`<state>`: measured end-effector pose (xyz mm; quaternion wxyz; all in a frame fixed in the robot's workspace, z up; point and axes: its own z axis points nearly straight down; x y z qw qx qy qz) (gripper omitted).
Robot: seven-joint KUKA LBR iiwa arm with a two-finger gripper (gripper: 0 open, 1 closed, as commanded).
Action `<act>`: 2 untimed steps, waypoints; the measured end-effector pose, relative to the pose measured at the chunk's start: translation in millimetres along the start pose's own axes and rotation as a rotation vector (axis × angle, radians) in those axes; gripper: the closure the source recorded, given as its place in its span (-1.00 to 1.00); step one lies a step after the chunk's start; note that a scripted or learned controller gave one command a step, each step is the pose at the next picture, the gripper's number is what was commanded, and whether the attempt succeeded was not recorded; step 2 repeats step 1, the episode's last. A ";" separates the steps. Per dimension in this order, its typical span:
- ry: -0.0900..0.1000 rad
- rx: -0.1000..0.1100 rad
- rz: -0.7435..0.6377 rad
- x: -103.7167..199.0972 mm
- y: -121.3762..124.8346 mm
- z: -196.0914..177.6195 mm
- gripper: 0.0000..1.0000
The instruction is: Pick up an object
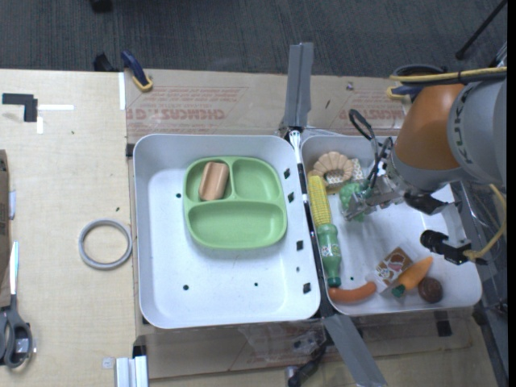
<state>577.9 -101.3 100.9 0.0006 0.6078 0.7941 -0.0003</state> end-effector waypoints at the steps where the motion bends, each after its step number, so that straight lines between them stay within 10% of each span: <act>1: 0.000 0.000 -0.076 57.8 75.7 -91.1 1.00; 2: 0.000 0.000 -0.076 57.8 75.7 -91.1 1.00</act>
